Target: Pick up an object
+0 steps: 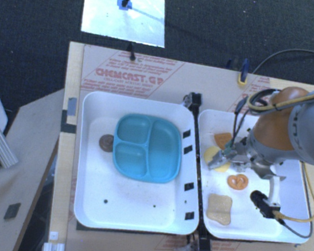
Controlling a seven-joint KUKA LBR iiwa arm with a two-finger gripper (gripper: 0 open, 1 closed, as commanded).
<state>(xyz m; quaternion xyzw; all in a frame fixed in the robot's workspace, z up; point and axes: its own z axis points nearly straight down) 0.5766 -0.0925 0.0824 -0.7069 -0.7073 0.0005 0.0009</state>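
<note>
Camera view, from above and at a slant. We see two shallow white bins side by side on a brown board (135,75) printed with red "CHEMCAST" lettering.

The left bin (134,206) holds a light-blue divided plate (145,148) with three compartments, lying flat near the bin's middle. A small round grey-brown disc (106,142) lies against the plate's left edge.

The right bin (247,224) holds four small food-like pieces, all in its left half:
- An orange piece (223,140) lies farthest back.
- A yellow piece (211,154) lies just in front of it, near the wall shared with the left bin.
- An orange pretzel (238,181) lies nearer the bin's middle.
- A tan bread slice (219,208) lies at the front, apart from the others.

The grey arm (296,127) enters from the right and bends down over the right bin. Its gripper (220,161) sits low, between the orange piece and the pretzel, with its tip right beside the yellow piece. We cannot tell how far the claw is open, nor whether it has hold of anything. The yellow piece, the task's nearest candidate, appears to rest on the bin floor.

Beyond the board, a pale reflective sheet (125,19) lies on the dark floor.
</note>
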